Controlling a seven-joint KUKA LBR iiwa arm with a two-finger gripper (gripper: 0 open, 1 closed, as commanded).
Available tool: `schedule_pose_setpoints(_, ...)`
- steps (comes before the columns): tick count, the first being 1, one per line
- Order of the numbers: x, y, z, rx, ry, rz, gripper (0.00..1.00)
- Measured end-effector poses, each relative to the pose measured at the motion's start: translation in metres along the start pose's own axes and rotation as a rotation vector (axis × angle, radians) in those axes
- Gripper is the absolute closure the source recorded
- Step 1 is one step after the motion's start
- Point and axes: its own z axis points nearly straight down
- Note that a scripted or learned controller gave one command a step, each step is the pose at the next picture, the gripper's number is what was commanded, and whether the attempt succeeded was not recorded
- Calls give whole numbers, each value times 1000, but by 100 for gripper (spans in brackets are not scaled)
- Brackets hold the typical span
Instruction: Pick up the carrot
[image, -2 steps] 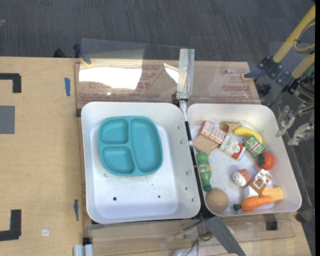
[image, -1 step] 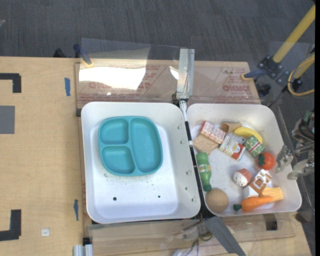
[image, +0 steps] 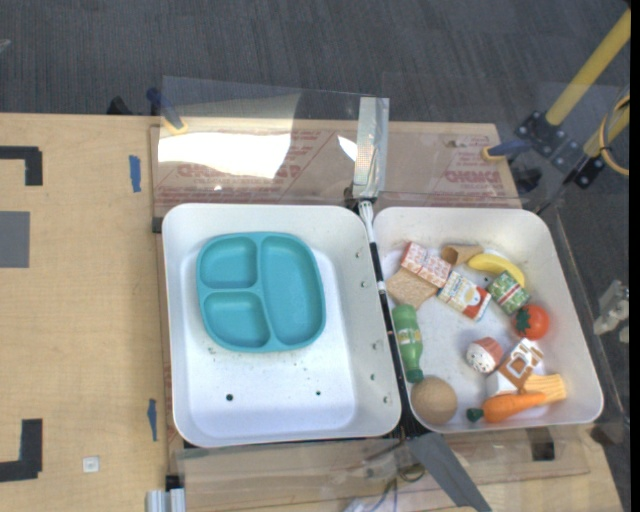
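Two bins (image: 270, 425), one carrot (image: 515, 404) at the lower right of the frame.
I see the carrot lying on its side in the right bin, close to that bin's near wall, its green end pointing left. A yellow corn piece (image: 546, 385) touches its upper right end, and a tan ball (image: 434, 398) sits just to its left. The left bin holds a teal divided plate (image: 262, 291), well apart from the carrot.
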Motion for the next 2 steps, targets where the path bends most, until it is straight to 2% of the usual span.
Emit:
schedule_pose_setpoints(1, -9, 8, 166, -16, -5, -270, 100)
schedule_pose_setpoints(2, 0, -2, 68, 3, 2, -192, 100)
